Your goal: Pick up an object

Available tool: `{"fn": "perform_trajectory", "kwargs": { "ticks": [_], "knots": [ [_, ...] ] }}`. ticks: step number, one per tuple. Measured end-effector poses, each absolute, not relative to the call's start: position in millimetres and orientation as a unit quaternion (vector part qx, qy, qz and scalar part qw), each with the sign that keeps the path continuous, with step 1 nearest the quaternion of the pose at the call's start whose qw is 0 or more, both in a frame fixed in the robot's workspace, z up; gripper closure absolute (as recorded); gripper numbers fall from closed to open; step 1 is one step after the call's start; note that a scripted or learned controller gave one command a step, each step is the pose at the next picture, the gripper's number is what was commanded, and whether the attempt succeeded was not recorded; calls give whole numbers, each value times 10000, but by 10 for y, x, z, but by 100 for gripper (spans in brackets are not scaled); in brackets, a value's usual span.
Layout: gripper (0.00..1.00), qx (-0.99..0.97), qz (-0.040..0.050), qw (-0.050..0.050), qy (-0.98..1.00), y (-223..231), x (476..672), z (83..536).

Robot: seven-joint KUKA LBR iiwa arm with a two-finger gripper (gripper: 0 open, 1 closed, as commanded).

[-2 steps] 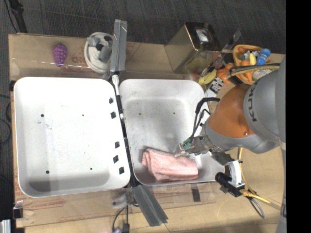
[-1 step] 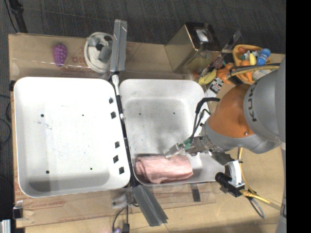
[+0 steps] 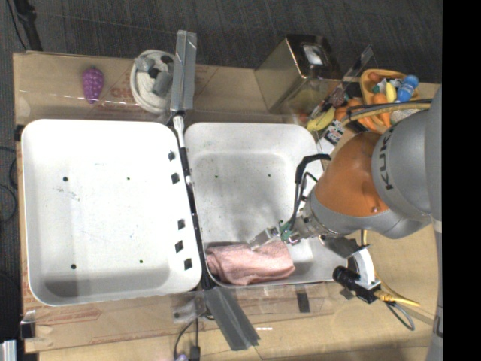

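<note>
A pink cloth [image 3: 250,263] lies crumpled along the lower edge of the right bin [image 3: 240,149], in the lower middle of the frame. The gripper [image 3: 272,238] hangs just above the cloth's upper right edge, below the arm's [image 3: 391,175] orange band at the right of the frame; whether it is spread or pressed together I cannot tell. The left bin [image 3: 98,209] fills the left half, and a purple object [image 3: 92,83] sits on the bench at the upper left.

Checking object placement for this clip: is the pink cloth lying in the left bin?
No. The pink cloth lies at the near edge of the right bin, beside the gripper.
</note>
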State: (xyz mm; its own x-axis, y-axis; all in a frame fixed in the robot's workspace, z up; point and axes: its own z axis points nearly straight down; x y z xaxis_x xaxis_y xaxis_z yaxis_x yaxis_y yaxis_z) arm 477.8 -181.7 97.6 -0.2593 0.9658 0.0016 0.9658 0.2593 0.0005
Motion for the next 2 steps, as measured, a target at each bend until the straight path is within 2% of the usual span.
{"fn": "perform_trajectory", "kwargs": {
  "ticks": [1,2],
  "knots": [
    [100,-6064,-5,11,-7952,-1811,4785,1070],
    [0,-6064,-4,9,-7952,-1811,4785,1071]
  ]
}}
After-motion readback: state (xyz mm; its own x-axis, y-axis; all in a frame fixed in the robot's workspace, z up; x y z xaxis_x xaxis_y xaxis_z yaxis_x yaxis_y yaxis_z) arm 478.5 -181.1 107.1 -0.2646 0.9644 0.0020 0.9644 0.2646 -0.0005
